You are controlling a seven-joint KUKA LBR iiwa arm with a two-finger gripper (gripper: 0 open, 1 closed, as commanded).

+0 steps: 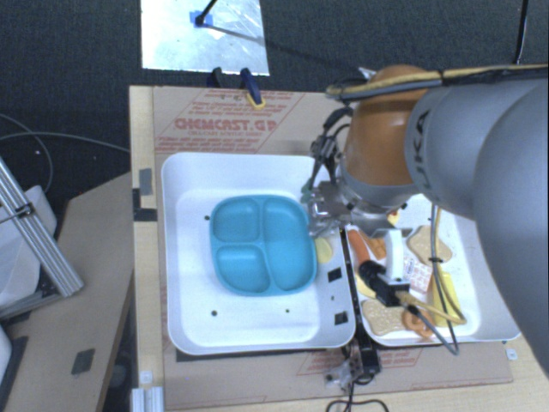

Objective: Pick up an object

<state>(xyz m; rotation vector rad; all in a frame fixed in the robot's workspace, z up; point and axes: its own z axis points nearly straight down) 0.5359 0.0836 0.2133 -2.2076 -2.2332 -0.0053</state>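
Right bin (480, 316): food pieces (403, 316) below gripper (330, 221).

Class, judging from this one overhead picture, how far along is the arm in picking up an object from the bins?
Done: the arm has reached in over the seam between the two bins, beside the blue divided tray in the left bin. In hand: nothing visibly; the wrist hides the hand. Left: grasp and lift something; the toast slice and other small items lie in the right bin.

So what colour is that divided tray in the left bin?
Light blue; the divided tray shows plainly in the camera view, lying in the white left bin.
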